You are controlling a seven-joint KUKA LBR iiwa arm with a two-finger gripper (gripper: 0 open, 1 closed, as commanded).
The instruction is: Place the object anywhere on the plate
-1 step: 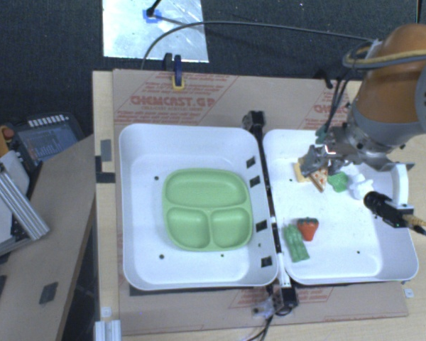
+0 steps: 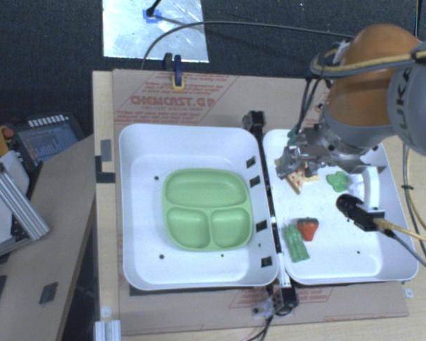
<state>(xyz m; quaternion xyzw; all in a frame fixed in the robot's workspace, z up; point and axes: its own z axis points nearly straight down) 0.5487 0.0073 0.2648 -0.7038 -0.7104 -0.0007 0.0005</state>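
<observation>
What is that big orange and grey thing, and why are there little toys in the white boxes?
That is a robot arm. A computer moves it. The camera sits above the bench and looks down at a slant, and the arm reaches in from the right side of the picture. At its tip is a gripper, a kind of pinching hand.

The left bin holds a green plate with three sections. The right bin holds a red strawberry-like toy, a flat green piece, a small green piece and an orange-and-white piece.

The gripper hangs just over the orange-and-white piece. I cannot tell whether it has grabbed it. Its job is to put a toy on the plate.
</observation>
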